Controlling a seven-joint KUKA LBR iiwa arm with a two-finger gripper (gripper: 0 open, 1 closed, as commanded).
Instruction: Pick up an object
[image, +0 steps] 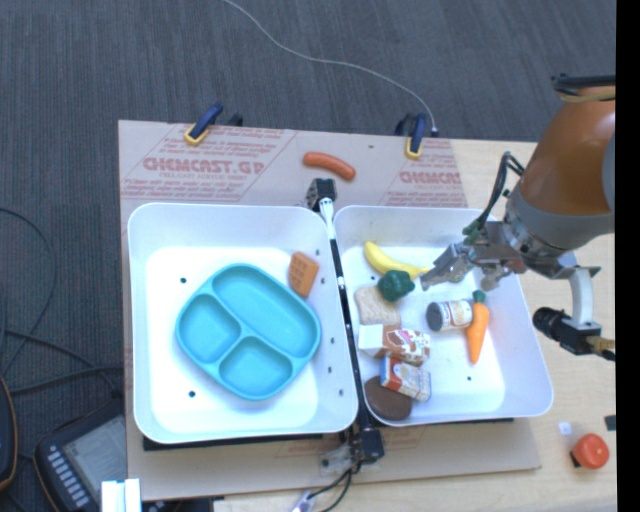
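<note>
The can lies on its side in the right bin, beside the carrot. My gripper hovers above it, fingers spread and empty (I'd drop straight down, straddling the can's width, before closing).

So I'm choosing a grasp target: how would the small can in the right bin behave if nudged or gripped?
The can lies on its side, so it would probably roll toward the carrot beside it. It looks rigid, and its smooth round wall may slip from a pinch.
</note>
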